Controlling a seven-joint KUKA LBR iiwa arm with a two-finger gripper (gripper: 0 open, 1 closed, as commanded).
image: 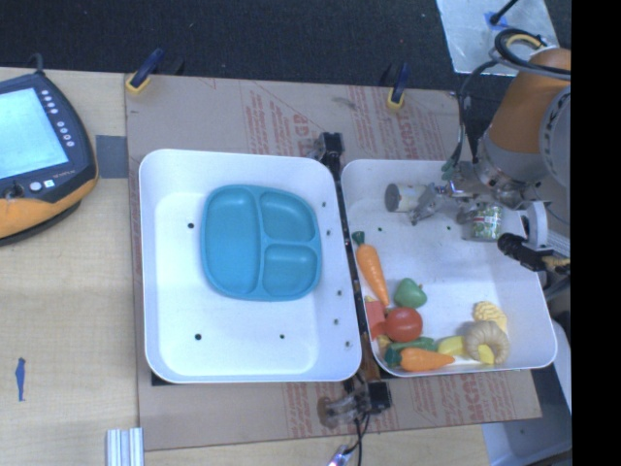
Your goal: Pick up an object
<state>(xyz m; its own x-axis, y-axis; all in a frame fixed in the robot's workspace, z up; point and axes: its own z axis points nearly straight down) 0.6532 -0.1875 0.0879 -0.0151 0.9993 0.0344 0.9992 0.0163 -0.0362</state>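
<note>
- While the arm (529, 115) reaches in over the far end of the right bin (529, 357), you can place the gripper (427, 202) low above the bin floor, with two grey fingers (419, 209) pointing toward the left.
- You can see the fingers spread apart, with nothing between them; no object is held.
- You will find the candidates heaped at the near end of that bin: a toy carrot (373, 272) along the left wall, a green pepper (409, 291), a red tomato (403, 323), a second carrot (423, 359), a corn cob (490, 313) and a tan knobbly piece (485, 338).
- Note a small greenish item (482, 223) just beside the wrist; what it is cannot be told.
- The left bin (155, 260) carries a blue divided plate (260, 241).
- Judge this as the approach step, before any grasp.
- Next, you would want the gripper brought nearer over one piece, probably the carrot by the wall, then lowered astride it and closed.
</note>
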